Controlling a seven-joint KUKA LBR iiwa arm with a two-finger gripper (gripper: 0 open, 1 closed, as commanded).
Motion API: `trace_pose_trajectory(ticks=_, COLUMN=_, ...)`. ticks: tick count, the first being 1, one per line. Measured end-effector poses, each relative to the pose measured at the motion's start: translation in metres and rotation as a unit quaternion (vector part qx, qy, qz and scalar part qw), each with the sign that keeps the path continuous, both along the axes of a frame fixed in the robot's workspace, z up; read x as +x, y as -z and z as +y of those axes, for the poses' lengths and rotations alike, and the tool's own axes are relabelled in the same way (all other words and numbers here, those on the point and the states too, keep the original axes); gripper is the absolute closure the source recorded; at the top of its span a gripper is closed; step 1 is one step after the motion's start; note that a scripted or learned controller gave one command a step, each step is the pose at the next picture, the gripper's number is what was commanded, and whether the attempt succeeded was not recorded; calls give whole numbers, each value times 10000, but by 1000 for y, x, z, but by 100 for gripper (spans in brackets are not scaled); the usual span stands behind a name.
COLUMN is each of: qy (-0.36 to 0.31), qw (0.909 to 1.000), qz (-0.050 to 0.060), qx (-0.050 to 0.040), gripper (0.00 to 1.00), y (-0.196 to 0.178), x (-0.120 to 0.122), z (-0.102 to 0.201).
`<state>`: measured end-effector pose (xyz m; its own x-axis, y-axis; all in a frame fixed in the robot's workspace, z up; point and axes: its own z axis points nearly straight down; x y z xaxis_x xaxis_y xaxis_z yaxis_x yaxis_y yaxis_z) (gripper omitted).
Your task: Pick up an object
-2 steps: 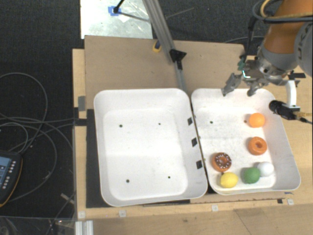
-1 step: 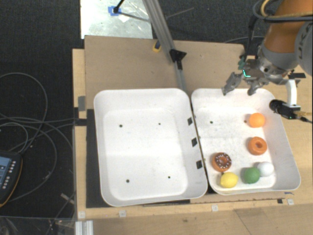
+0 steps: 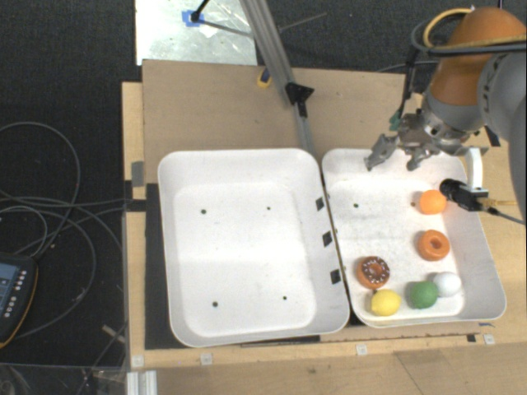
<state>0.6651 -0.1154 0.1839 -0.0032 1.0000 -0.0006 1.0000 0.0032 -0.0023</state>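
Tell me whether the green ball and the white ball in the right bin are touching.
Touching. The camera view shows the green ball pressed against the white ball near the right bin's front corner, with no bin floor visible between them.

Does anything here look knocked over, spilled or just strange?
Nothing stands out. All the toys, like the chocolate donut and orange ball, sit in the right bin, with the open tool above its far edge.

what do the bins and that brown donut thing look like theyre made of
Bins: probably thin moulded plastic, matte white, judging by the rounded corners and raised rims.
Brown donut: likely a plastic or rubber toy; the pale speckles look like painted sprinkles, too small to be sure.
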Motion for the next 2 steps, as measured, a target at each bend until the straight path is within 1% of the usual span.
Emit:
trace_pose_trajectory(ticks=1, qy=-16, qw=10000, qz=-4, qx=1, gripper=0, y=46, x=9, z=1)
trace_pose_trajectory(ticks=2, qy=-16, qw=10000, qz=1, qx=3, gripper=0, y=96, x=8, z=2)
